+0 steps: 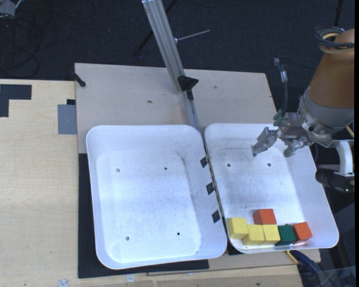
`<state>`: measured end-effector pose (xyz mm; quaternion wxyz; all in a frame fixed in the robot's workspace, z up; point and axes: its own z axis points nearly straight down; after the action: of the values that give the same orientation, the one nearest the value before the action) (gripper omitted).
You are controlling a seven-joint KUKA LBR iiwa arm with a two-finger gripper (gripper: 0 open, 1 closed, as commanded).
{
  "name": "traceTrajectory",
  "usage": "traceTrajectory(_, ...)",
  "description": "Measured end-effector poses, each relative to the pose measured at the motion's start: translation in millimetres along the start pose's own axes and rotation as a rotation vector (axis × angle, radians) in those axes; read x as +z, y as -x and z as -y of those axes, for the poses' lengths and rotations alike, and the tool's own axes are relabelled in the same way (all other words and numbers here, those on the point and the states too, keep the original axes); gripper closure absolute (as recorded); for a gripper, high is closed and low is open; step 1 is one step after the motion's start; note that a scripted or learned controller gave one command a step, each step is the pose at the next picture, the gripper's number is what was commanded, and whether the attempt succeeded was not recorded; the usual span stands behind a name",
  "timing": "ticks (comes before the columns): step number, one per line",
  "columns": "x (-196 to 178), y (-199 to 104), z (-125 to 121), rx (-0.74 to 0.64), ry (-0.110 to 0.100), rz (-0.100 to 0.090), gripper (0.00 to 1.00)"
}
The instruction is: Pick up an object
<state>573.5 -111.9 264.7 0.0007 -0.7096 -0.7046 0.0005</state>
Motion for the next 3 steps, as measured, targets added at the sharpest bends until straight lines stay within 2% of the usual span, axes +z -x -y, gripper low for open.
traceTrajectory(1,117.5,77.4,22.8,-0.002,-0.009,-0.001,0.0)
traceTrajectory(2,95.3,11.4,74.4,-0.011,-0.004,-0.004,0.0)
traceTrajectory(3,175.7,44.0,86.2,-0.004,0.0,-0.002,0.0)
